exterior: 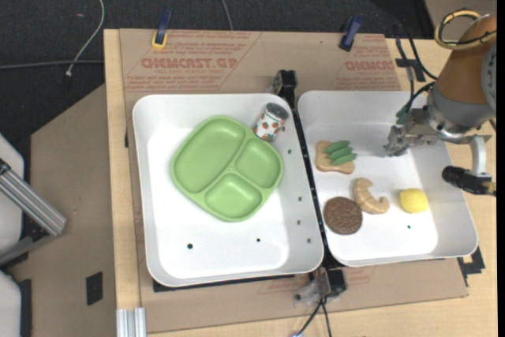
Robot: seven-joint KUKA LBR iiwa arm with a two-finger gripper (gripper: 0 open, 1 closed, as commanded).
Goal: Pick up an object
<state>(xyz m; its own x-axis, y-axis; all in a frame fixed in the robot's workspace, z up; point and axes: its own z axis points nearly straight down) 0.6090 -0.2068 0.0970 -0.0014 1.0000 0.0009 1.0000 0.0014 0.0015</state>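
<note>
Camera view: two white bins side by side on the surface (118,193). Left bin (158,249) holds a green divided plate (227,167), tilted diagonally, plus a small printed cup (271,121) lying at its upper right corner by the bin's edge. Right bin (450,237) holds the likely pick targets: a tan toast piece with green beans (337,155) on top, a brown round cookie (343,215), a tan curved pastry (370,196) touching the cookie's upper right, and a yellow lemon (413,201).

The arm enters from the right; claw (401,140) sits low over the right bin's upper area, nothing visible between its fingers. Cannot tell whether the claw is wide or narrow, too small and blurred.

Key relation: toast with beans lies directly left of the claw, near, at about the same height in frame. Its long axis runs roughly left-right, beans angled slightly up to the right, so it points toward the claw. The lemon is below and slightly right of the claw, near, round, no clear axis. The pastry and cookie lie farther down-left. Judgement: toast or lemon is the nearest candidate; no grasp made yet.
</note>
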